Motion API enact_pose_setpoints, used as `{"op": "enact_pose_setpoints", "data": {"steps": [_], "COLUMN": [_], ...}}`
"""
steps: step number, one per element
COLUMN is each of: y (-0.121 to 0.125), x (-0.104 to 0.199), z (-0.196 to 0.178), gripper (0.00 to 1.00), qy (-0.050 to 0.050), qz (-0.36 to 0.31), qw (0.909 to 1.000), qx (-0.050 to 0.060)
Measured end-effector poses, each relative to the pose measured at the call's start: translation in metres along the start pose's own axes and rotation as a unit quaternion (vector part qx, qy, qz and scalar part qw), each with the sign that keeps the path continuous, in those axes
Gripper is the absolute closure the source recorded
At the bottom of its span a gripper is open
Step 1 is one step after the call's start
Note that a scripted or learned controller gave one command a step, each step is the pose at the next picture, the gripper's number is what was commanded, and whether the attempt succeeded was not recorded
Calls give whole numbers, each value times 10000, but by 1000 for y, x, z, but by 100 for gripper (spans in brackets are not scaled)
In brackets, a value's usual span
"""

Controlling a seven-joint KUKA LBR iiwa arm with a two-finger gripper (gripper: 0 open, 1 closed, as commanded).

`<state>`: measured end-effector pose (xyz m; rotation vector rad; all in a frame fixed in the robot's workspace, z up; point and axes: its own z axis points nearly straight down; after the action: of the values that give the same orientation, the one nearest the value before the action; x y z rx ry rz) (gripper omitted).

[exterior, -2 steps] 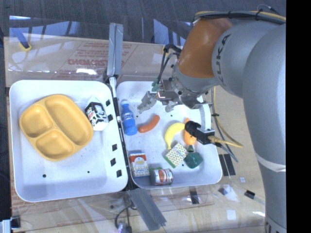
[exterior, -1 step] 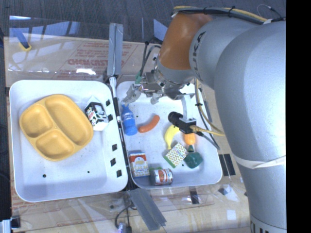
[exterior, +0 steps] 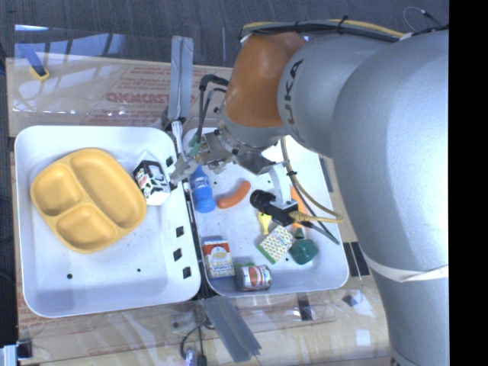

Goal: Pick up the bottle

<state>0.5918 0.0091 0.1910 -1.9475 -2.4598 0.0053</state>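
A small blue bottle (exterior: 203, 193) lies in the right bin (exterior: 328, 277), close to its left wall, with its length running up and down the view. My gripper (exterior: 191, 161) hangs at the bottle's far end, over the divider between the two bins, just above and slightly left of it. The wrist and the grey arm cover the back half of the right bin. I see nothing held in the gripper.
Beside the bottle lies an orange sausage-shaped toy (exterior: 233, 195). Nearer the front are a small juice carton (exterior: 218, 257), a can (exterior: 254, 277), a patterned packet (exterior: 276, 243) and a green object (exterior: 303, 252). The left bin (exterior: 46, 292) holds a yellow divided plate (exterior: 86, 197) and a black-and-white carton (exterior: 152, 180).
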Motion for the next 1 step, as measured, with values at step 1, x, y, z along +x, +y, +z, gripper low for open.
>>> {"op": "enact_pose_setpoints", "data": {"steps": [1], "y": [0], "x": [-1], "z": [0], "gripper": [0], "qy": [-2], "qz": [4], "qw": [10000], "qx": [-2]}}
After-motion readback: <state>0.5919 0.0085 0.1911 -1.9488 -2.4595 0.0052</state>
